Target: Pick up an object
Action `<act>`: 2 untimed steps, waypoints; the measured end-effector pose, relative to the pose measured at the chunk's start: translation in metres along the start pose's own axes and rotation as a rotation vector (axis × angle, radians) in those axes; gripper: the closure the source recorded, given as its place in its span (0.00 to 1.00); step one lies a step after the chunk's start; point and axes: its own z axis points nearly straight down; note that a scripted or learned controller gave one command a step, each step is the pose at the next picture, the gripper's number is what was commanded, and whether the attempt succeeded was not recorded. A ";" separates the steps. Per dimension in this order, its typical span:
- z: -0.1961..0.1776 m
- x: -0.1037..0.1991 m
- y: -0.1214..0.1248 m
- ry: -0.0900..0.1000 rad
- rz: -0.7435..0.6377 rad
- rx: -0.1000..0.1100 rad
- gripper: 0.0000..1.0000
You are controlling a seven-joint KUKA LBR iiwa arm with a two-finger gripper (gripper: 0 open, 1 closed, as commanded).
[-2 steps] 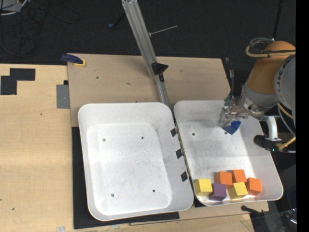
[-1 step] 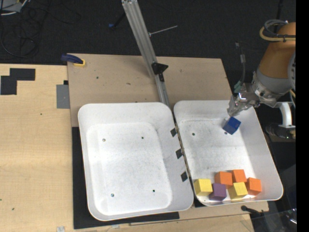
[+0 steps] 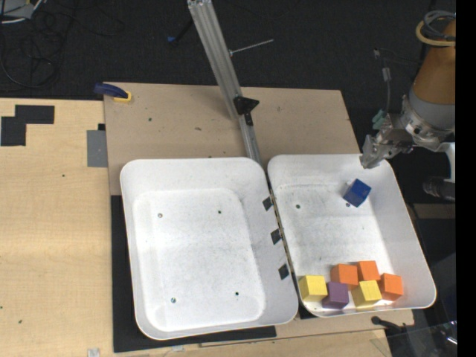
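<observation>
Over right bin's (image 3: 416, 251) far corner: pincer (image 3: 370, 159), grip unclear | blue cube (image 3: 357, 193) tilted, alone, just below it

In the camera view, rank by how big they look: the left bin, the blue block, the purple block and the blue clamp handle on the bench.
1. left bin, by far
2. blue block
3. purple block and blue clamp handle: too alike to rank, and the handle lies farther from the camera.

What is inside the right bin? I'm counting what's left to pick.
The right bin holds a blue cube alone near the far side, and a near-edge cluster: two yellow cubes, three orange cubes and a purple cube. Anything beneath the cluster is hidden.
</observation>
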 end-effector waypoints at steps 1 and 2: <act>0.008 0.061 0.001 0.004 -0.005 0.007 1.00; -0.002 0.113 -0.006 0.004 -0.004 0.006 1.00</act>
